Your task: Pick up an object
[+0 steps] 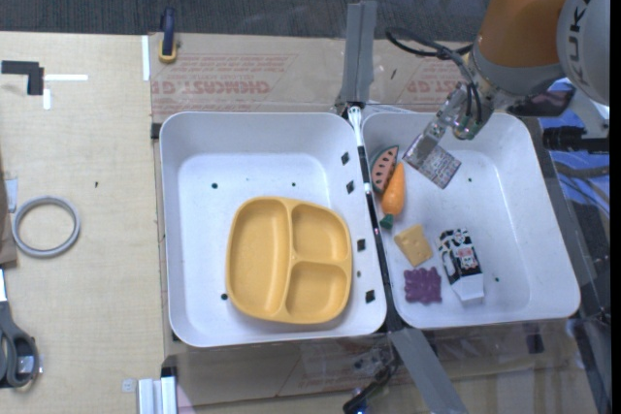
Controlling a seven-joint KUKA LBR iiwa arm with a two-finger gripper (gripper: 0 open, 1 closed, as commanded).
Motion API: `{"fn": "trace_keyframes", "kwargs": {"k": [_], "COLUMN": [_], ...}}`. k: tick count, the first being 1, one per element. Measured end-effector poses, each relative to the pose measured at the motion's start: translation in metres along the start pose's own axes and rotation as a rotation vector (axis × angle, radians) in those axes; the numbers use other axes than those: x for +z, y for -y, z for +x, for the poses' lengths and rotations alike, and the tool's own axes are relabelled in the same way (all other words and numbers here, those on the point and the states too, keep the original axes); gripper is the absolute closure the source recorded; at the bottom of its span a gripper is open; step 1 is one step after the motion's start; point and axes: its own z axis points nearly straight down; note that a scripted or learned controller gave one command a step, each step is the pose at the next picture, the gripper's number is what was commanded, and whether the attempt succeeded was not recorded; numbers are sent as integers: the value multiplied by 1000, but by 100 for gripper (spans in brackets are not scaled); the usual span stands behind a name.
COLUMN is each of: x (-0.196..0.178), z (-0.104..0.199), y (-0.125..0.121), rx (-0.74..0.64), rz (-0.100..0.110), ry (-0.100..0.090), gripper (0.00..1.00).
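Pale wood bench point(78, 305) carries two shallow white bins side by side, w/ cardboard behind them. Left bin point(184, 208) holds a yellow divided plate point(289, 259). Right bin point(543, 247) holds the candidates for the pick: a watermelon slice point(385, 162) and a carrot point(393, 192) against the divider wall, a cheese wedge point(413, 243), a purple grape bunch point(422, 285) and a small milk carton point(462, 264) nearer the front.

Gripper point(433, 157) hangs over the back of the right bin, just right of the watermelon and carrot, apart from both. Nothing sits between its fingers, so no grasp yet; whether the fingers are spread or together I can't tell, since the tip reads as one speckled grey slab.

To do this step well, I'd say: pick one target and centre over it before descending. The cheese and carton stand freer than the carrot and watermelon, which touch each other and hug the wall, so a finger would prob. jam there. Come straight down, close only once the fingers straddle the item, and lift slowly.

Hard to read: gripper height above the bin floor, the finger gap, and the carton's print. Arm's upper part is cut off at the frame's right and top.
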Motion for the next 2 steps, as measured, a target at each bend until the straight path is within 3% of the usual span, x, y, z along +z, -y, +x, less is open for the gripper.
{"fn": "trace_keyframes", "kwargs": {"k": [1, 2], "x": [11, -26], "z": [20, 14], "y": [63, 12], "rx": [-98, 303], "rz": [0, 2], "ry": [-4, -4], "gripper": [100, 100]}}
